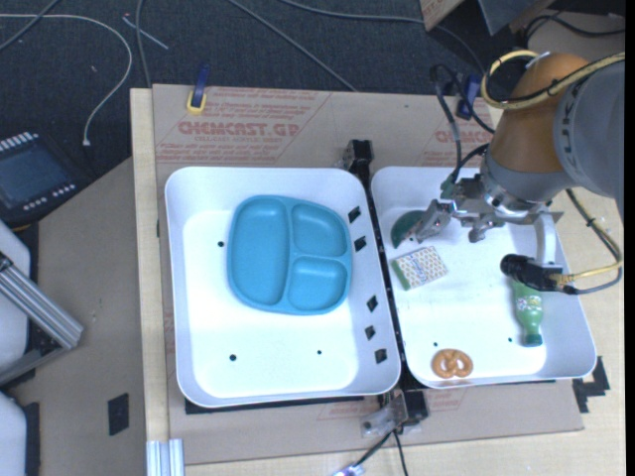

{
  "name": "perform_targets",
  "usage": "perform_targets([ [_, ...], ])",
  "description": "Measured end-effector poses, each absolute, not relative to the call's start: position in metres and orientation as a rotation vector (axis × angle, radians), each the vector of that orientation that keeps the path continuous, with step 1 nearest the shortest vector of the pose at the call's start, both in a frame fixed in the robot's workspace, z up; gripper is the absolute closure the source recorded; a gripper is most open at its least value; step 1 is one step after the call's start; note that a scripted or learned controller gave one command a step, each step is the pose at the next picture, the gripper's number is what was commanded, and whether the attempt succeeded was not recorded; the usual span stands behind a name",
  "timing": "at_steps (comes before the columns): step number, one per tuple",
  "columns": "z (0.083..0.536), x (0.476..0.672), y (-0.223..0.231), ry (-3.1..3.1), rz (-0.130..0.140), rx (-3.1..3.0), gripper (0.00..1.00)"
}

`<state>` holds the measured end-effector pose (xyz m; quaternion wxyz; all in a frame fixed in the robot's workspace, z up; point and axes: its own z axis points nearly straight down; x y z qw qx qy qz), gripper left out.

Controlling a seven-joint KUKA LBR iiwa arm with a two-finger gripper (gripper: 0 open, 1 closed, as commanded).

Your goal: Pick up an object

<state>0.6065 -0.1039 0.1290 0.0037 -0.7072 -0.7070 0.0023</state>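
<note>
My gripper hangs over the back part of the right bin, with the grey arm and its orange band behind it. Its two fingers stand apart, open, with only white bin floor showing between them. A dark green rounded object lies just left of the left fingertip. A pale green patterned square packet lies a little below and to the left of the gripper. A green bottle with a dark cap lies along the right wall. A brown pretzel sits near the front edge.
The left bin holds a blue divided plate. A black divider with clips runs between the bins. A yellow cable trails from the arm over the right bin's right wall.
</note>
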Motion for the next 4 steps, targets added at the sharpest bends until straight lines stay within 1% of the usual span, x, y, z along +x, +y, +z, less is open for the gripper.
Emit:
perform_targets([
  [1, 0.082, 0.606, -0.103, -2.217, 0.004, -2.218, 0.00],
  [2, 0.096, 0.608, -0.103, -2.220, -0.002, -2.222, 1.00],
  [3, 0.161, 0.610, -0.100, -2.227, -0.007, -2.224, 1.00],
  [4, 0.207, 0.607, -0.105, -2.224, -0.005, -2.224, 1.00],
])
